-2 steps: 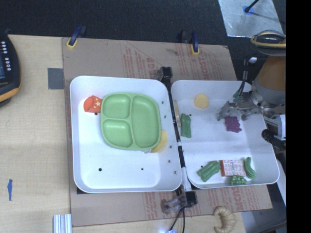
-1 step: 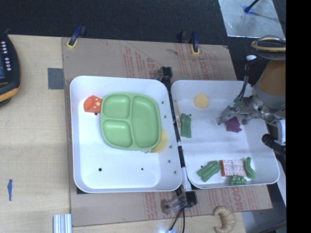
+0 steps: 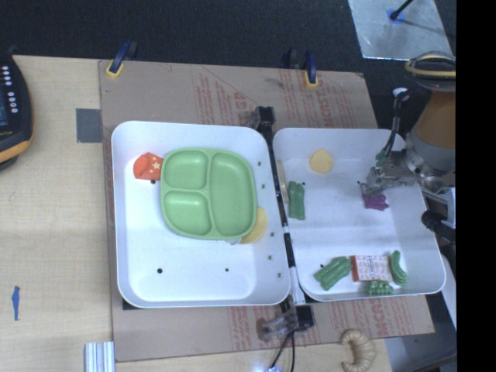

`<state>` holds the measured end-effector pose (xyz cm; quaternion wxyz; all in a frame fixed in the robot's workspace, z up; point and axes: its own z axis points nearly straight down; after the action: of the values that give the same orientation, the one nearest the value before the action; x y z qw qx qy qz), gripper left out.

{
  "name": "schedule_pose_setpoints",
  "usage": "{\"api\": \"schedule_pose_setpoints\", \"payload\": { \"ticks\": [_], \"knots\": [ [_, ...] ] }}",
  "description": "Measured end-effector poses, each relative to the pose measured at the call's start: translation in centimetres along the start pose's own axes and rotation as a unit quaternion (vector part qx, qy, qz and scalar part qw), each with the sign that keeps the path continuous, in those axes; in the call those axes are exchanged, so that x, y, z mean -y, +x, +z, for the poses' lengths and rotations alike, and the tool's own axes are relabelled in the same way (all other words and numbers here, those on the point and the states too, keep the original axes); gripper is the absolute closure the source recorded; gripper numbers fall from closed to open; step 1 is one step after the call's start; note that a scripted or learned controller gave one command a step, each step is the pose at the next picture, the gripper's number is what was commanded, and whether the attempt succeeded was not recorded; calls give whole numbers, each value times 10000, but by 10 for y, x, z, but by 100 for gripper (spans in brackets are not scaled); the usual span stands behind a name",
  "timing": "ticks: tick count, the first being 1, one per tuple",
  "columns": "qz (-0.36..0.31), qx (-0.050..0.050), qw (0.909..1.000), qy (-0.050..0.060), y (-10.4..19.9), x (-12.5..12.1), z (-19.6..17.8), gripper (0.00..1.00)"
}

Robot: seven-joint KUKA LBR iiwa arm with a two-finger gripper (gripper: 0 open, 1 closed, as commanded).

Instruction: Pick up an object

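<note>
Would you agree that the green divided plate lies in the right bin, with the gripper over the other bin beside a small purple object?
Not quite: the camera view shows the green divided plate in the left bin, not the right one. The rest holds: the gripper is over the other bin, beside the small purple object.

Two white bins [image 3: 139, 285] are seen in smooth plastic with a soft sheen. A matt green plastic divided tray [image 3: 209, 192] is laid in the left one. Brown cardboard [image 3: 194, 91], dull and printed in faded red, is spread beneath, clamped to a pale wood-grain surface [image 3: 54, 231]. Metal parts are glimpsed at the tool [image 3: 385, 170]. A purple piece [image 3: 377, 201] looks soft and matt.
</note>
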<state>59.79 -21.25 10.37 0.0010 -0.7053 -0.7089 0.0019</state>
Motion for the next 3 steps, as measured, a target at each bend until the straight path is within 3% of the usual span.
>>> {"api": "schedule_pose_setpoints", "payload": {
  "ticks": [1, 2, 3],
  "knots": [
    [-2, 0, 10000, 5, 0, 0, 1, 0],
    [-1, 4, 10000, 3, -1, 0, -10, 100],
    [-3, 4, 10000, 7, -1, 0, -10, 0]
  ]
}}
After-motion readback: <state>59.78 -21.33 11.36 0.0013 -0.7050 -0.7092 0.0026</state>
